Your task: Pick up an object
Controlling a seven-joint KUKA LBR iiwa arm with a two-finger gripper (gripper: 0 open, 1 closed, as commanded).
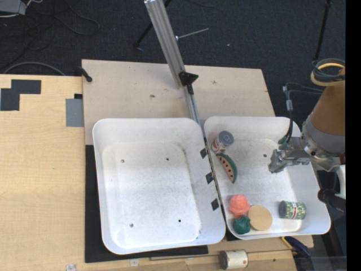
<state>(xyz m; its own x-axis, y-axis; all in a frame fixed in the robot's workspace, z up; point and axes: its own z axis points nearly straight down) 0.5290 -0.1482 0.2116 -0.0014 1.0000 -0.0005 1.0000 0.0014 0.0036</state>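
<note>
The right white bin (pixel 254 126) holds several objects. A small can with a grey lid (pixel 221 141) lies near its left wall, with a watermelon-slice toy (pixel 228 168) just below it. Toward the front lie a pink-orange ball (pixel 238 204), a dark green lump (pixel 242 224), a tan round disc (pixel 260 217) and a green patterned can (pixel 292 210) on its side. My gripper (pixel 276 164) hangs over the bin's right part, above bare bin floor and apart from every object. Nothing shows between its fingers.
The left white bin (pixel 113 134) sits beside the right one. A slanted aluminium rail (pixel 169 44) runs down to the gap between the bins. A small cylinder (pixel 233 259) lies on the bench in front of the right bin.
</note>
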